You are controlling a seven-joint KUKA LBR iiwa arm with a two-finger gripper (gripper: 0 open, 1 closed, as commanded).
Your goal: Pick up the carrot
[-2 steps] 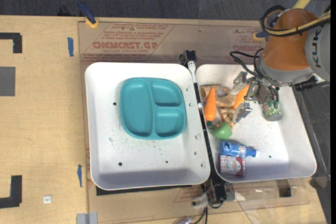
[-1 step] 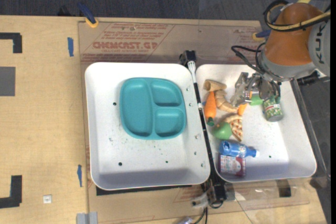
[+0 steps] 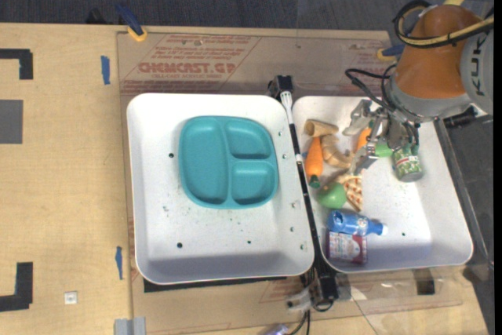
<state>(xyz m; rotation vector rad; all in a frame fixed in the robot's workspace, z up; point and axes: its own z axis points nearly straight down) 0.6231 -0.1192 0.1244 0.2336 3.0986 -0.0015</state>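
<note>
red print is carried by the cardboard sheet (image 3: 196, 59) behind the bins; one large line seems to read "chemcast gp", though the letters are faint, and the smaller lines around it cannot be made out. black letters "ku" are seen on the arm (image 3: 488, 67) at the right edge. labels on the can (image 3: 408, 165) and packet (image 3: 347, 245) are too blurred to be read.

Two white bins (image 3: 157, 247) side by side on the surface, one teal divided plate (image 3: 229, 161) in the left bin, one carrot (image 3: 314, 157) in the right bin, one small can (image 3: 407, 165), one blue-capped bottle (image 3: 354, 224), one packet (image 3: 346, 247)
</note>
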